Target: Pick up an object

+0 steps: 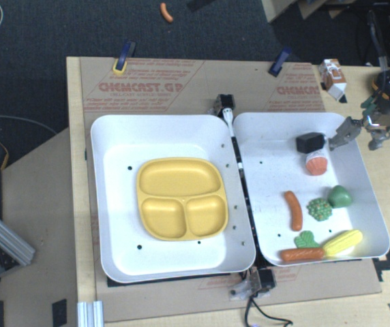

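My gripper (pixel 357 137) hangs over the upper right rim of the right bin (pixel 268 237), open, with nothing between its fingers. One fingertip (pixel 337 137) is just right of a black block (pixel 309 142). Below the block lies a pink-and-white cylinder (pixel 316 163). Further down the bin are an orange sausage (pixel 294 210), a broccoli piece (pixel 320 209), a green round vegetable (pixel 340 197), a yellow corn cob (pixel 343 242), a second sausage (pixel 301 254) and a small green leafy piece (pixel 305 239).
The left bin (pixel 110 182) holds a yellow divided plate (pixel 181 197). A small carton (pixel 333 79) lies on the bench beyond the right bin. Clamps (pixel 121 58) sit on the board's far edge.
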`<state>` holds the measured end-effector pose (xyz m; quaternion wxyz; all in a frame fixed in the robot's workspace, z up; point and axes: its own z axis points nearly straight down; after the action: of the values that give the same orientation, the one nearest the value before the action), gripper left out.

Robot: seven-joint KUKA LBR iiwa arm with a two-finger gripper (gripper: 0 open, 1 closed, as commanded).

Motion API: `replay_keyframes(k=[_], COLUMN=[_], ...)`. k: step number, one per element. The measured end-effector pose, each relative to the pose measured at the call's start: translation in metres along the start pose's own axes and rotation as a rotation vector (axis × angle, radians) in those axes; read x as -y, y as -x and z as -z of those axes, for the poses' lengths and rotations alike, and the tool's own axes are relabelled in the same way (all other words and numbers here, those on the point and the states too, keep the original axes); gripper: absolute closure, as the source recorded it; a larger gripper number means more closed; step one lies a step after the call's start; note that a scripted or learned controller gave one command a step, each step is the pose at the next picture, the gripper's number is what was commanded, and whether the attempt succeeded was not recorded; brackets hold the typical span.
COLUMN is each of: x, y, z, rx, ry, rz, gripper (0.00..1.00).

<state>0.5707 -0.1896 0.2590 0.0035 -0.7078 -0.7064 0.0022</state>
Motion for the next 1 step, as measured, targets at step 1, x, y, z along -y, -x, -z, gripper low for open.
replay_keyframes(k=[1], x=[-0.0018], y=[-0.0001], z=[0.0041], rx=[0.002], ry=[0.008], rz=[0.002], gripper=[0.00])
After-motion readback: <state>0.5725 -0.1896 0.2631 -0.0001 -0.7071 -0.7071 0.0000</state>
